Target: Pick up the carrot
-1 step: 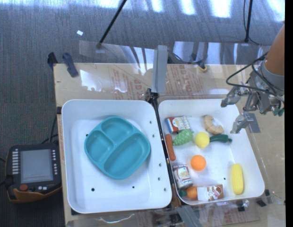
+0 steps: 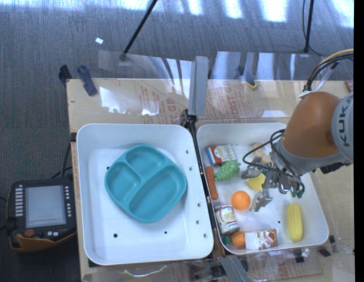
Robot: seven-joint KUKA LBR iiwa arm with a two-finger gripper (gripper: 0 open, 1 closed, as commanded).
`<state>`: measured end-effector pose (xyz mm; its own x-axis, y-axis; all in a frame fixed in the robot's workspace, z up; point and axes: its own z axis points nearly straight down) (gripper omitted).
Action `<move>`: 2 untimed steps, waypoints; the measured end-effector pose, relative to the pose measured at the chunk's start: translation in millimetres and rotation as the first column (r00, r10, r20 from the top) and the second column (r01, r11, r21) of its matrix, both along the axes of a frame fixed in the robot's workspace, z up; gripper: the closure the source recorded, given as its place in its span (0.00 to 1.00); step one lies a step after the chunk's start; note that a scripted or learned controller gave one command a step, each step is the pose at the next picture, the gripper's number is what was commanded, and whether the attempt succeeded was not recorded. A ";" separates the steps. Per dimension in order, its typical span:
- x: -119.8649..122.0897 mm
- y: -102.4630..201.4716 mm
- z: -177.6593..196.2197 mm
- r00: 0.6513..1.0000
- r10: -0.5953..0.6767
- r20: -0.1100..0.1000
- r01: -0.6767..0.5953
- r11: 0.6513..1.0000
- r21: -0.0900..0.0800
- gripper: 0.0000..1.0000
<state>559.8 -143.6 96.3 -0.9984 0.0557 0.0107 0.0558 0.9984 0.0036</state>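
Note:
The carrot [image 2: 212,182] is a slim orange stick lying along the left wall of the right bin [image 2: 320,213], pointing front to back. My gripper [image 2: 272,194] hangs over the middle of that bin, well to the right of the carrot and apart from it. It stands open with nothing between its fingers. A yellow lemon [image 2: 255,183] lies just at its left side, and an orange [image 2: 241,200] sits between the gripper and the carrot.
The right bin also holds a green fruit [image 2: 228,170], a small carton [image 2: 222,154], a can [image 2: 227,217], a corn cob [image 2: 294,221] and a flat box [image 2: 261,238]. A teal divided plate [image 2: 146,183] lies in the left bin [image 2: 88,157].

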 end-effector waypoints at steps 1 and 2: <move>-38.6 31.5 -9.9 0.984 -0.179 0.007 0.179 0.984 -0.003 0.00; -23.9 31.6 -9.0 0.805 -0.593 0.013 0.593 0.805 -0.007 0.00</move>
<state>535.9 -112.0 87.3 -0.7707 0.6372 -0.0022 0.6372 0.7707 -0.0029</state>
